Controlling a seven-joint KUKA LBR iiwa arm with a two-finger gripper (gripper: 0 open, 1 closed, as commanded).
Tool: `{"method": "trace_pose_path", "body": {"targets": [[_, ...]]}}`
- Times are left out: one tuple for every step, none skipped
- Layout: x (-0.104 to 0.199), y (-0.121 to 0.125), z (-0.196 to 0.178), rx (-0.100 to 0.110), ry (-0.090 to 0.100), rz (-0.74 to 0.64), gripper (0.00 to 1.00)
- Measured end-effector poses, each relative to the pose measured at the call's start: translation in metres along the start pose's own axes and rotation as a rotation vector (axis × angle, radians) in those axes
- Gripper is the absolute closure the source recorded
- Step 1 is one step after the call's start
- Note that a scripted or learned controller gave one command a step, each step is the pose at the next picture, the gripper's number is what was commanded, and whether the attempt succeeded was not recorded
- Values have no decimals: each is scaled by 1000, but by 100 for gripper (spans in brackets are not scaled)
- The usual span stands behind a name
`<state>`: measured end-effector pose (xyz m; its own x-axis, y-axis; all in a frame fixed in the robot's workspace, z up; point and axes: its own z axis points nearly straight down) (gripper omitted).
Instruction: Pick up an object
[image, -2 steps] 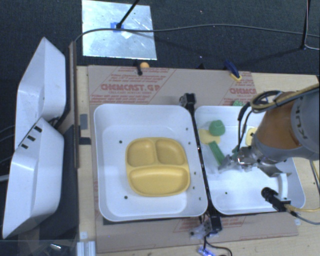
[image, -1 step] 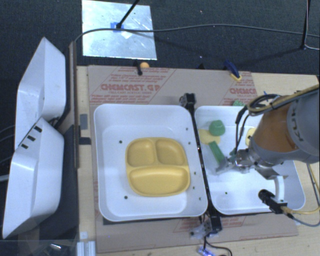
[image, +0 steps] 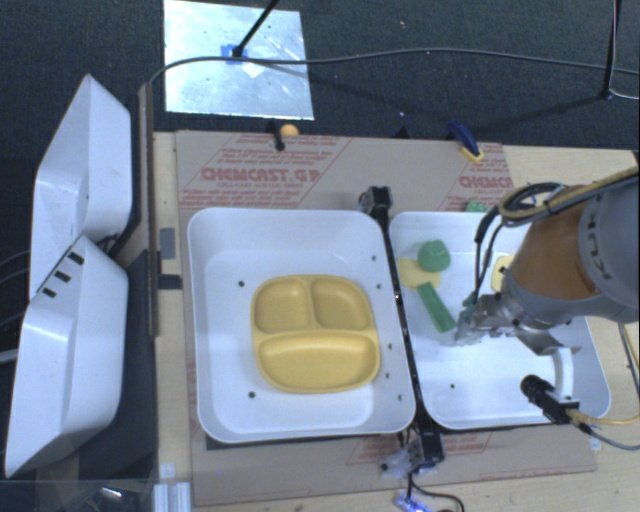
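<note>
The arm reaches in from the right and the gripper (image: 472, 325) is down inside the right bin (image: 470, 405), right beside the near end of the green block (image: 435, 306). That block lies at a slant, with a round green piece (image: 433, 256) just beyond it on the far side and a yellow piece (image: 413, 272) touching on the left. Whether the fingers are spread or closed cannot be told from here; the wrist blocks them. Nothing is seen lifted, so the pick looks not yet done: a grasp and a lift are left, by this judgement. Over in the left bin (image: 215, 300) the yellow divided tray (image: 316, 333) sits flat and well apart from the action.
</note>
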<state>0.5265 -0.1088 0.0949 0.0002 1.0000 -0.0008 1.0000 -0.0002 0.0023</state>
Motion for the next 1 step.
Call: {"method": "trace_pose_path", "body": {"targets": [[4, -4, -60, -3, 0, -1, 100]]}}
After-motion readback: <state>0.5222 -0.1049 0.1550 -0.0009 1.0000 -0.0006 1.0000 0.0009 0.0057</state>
